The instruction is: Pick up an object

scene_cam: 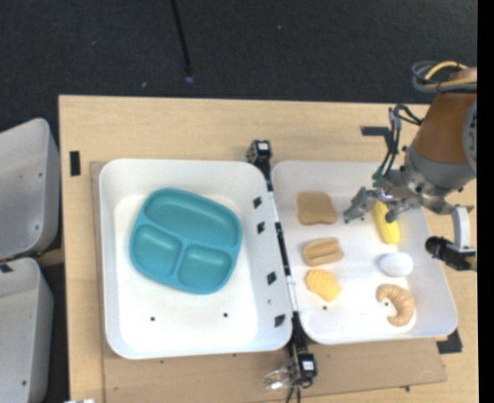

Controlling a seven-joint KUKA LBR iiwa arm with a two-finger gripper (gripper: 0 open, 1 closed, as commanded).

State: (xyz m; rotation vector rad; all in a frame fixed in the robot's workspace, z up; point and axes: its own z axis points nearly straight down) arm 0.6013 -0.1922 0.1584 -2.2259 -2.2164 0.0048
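The hand hangs with its fingers spread wide just above the upper end of the toy banana, gripping nothing, in the right bin. The banana looks light, stiff and smooth, so a grip across its narrow middle seems safest. Around it lie a bread slice, bread roll, egg and croissant.

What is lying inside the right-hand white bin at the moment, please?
Inside the right bin: toast slice, bread roll, yellow corn-like piece, white egg, croissant and banana, its upper end covered by the gripper.
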